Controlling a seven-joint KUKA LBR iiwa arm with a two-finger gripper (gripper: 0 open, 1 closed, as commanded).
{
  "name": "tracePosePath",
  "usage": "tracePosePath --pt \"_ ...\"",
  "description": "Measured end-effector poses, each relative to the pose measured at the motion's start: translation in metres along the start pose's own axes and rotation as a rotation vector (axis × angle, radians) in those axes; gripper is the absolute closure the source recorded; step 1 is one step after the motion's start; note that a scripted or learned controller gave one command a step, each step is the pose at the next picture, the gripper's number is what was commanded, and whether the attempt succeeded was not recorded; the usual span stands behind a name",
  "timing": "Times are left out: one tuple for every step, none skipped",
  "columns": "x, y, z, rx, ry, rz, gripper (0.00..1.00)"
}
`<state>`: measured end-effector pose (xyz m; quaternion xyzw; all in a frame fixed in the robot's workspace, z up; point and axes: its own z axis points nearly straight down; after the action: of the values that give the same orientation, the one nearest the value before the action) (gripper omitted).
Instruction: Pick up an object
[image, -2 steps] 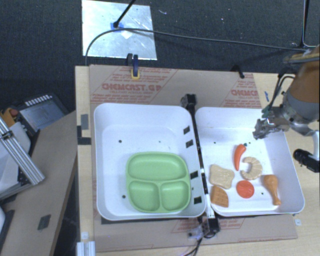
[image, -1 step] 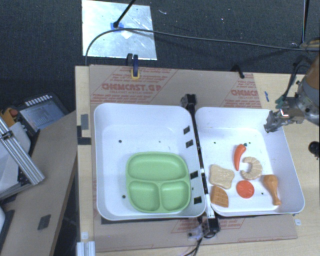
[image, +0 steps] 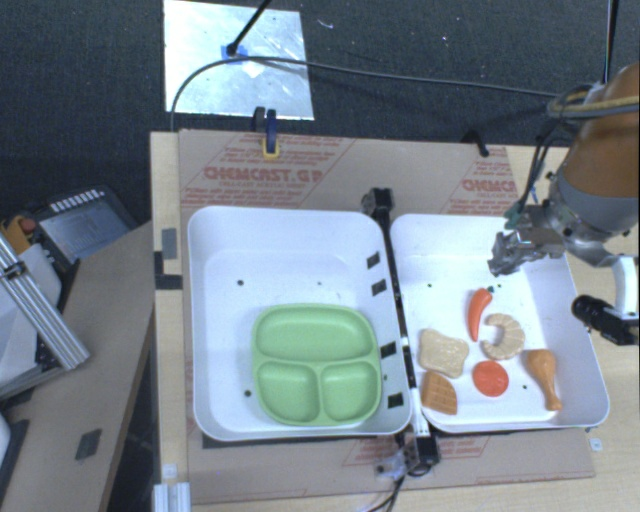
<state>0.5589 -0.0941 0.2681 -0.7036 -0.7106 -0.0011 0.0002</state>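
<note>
In the left bin (image: 215, 240) a green divided plate (image: 316, 362) sits toward its front edge. In the right bin (image: 440, 245) the toy foods cluster near the front right corner: bread slice (image: 443, 352), pastry (image: 439, 393), red chili (image: 479, 312), croissant (image: 503, 335), tomato slice (image: 490, 379), drumstick (image: 543, 376). My gripper (image: 508, 250) hovers just behind the chili; I cannot tell its state. I judge I'm approaching: next, descend squarely over the chili.
</note>
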Motion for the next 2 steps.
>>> tracePosePath --pt "0.052 -0.015 -0.002 0.000 0.000 0.000 1.00" --pt "0.106 -0.030 -0.002 0.000 0.001 0.000 1.00"
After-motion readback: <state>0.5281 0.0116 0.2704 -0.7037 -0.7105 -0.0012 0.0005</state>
